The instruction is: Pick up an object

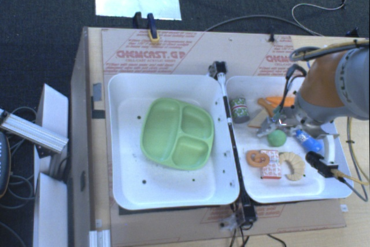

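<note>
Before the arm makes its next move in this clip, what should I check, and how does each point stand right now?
1. Gripper over the right bin, where the loose things lie: ok.
2. A target close by: ok, the green ball sits just below the gripper.
3. Something held already: cannot tell, the wrist hides that spot.
4. Room around the ball: not ok, the pretzel, the croissant and a blue piece crowd it.
5. Small can out of the way: ok, it stands by the divider, apart from the gripper.
6. Green tray in the left bin: ok, away from the arm.
</note>
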`<control>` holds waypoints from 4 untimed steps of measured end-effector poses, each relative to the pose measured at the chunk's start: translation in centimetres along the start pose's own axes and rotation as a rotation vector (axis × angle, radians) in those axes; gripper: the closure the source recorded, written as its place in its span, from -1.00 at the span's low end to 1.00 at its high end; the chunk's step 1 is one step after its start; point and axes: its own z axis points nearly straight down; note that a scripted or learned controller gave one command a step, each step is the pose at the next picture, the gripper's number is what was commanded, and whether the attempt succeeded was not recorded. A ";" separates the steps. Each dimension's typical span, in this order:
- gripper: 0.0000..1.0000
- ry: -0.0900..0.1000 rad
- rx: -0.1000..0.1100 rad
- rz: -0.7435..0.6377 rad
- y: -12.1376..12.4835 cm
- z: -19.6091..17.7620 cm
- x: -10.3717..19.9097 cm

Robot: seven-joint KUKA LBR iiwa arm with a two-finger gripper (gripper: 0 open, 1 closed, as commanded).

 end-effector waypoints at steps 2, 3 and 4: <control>-1.00 -0.001 -0.006 -0.001 0.2 -1.2 0.0; -1.00 -0.001 0.000 0.001 -3.6 -0.1 -0.2; 1.00 -0.002 -0.007 -0.001 -3.3 -1.2 -0.2</control>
